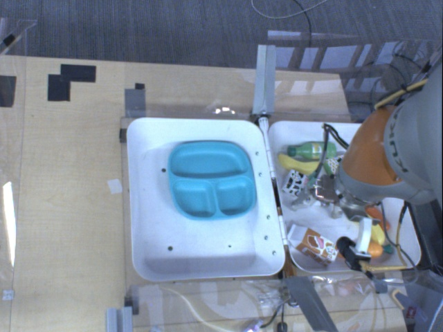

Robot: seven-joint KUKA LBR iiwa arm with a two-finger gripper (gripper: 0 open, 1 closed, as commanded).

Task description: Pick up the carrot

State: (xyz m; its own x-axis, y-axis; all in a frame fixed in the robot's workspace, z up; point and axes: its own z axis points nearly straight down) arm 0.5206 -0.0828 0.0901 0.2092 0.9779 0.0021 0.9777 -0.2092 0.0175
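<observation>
In the right bin (pixel 297 254), an orange piece that looks like the carrot (pixel 376 250) lies near the front right corner, partly hidden by the arm, with something yellow (pixel 378 233) just behind it. My gripper (pixel 322 194) hangs low over the middle of this bin, to the left of the carrot and apart from it. It is close to a white block with black dots (pixel 295 182). I see nothing held in it.
A green bottle (pixel 309 149) and a yellow banana (pixel 299 163) lie at the back of the right bin. A brown and red packet (pixel 317 246) rests at its front. The left bin (pixel 149 241) holds a blue divided plate (pixel 211 178).
</observation>
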